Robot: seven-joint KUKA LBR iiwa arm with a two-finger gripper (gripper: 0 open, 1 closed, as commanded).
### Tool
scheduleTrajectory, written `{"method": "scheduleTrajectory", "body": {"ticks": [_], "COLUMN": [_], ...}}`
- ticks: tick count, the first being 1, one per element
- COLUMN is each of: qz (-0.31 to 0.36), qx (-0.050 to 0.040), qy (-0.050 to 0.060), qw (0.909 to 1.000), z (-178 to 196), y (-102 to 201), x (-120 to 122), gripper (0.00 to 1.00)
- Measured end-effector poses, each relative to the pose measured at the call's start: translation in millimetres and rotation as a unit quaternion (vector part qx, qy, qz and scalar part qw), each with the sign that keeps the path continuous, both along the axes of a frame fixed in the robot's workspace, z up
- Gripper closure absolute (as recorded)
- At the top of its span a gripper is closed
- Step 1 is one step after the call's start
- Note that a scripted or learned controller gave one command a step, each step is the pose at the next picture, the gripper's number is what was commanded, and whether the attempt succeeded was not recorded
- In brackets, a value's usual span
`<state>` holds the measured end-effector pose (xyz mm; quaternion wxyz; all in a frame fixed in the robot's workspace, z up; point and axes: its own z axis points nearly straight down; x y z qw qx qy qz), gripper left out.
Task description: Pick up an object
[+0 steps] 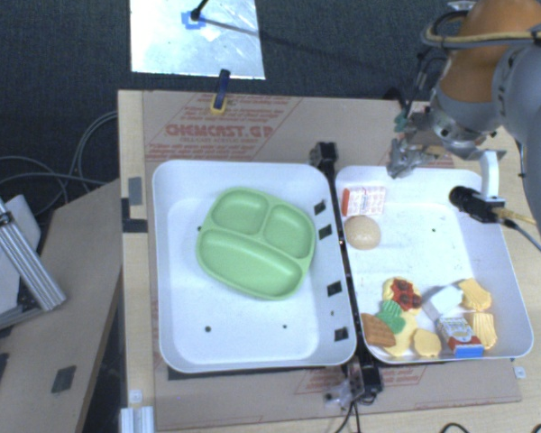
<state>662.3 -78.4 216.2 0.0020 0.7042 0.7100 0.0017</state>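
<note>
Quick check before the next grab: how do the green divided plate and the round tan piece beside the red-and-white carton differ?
The green divided plate lies alone in the left bin; the round tan piece sits in the right bin, just below the carton. The plate is far bigger, flat and compartmented; the tan piece is small and domed. Both rest clear of the gripper.
</note>
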Motion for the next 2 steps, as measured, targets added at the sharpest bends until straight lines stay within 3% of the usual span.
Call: {"method": "scheduleTrajectory", "body": {"ticks": [2], "qz": [-0.003], "qx": [-0.0006], "qy": [0.001], "qw": [1.0000], "z": [-0.7], "y": [3.8], "x": [3.8], "gripper": [1.00]}}
